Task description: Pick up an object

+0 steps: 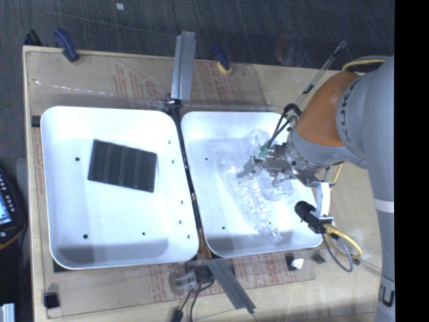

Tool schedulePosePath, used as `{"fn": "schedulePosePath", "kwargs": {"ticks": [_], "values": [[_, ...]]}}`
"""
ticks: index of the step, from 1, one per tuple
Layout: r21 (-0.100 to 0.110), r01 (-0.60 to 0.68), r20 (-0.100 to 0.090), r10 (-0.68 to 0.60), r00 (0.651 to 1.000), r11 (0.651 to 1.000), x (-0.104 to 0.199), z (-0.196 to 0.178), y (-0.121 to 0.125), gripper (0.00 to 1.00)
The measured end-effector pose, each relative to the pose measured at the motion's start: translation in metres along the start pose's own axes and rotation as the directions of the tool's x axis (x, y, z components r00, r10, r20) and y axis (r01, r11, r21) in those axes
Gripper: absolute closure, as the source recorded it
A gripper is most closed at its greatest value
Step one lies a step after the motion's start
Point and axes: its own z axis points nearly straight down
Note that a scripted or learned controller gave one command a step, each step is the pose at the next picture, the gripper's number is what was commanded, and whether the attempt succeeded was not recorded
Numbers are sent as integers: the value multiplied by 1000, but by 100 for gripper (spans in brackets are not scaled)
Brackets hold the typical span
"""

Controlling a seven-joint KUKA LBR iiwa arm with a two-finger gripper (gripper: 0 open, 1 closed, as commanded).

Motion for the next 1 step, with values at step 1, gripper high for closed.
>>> {"fn": "schedulePosePath", "kwargs": {"ticks": [1], "values": [[1, -113, 0, 113, 994, 994, 29, -19, 9, 0]]}}
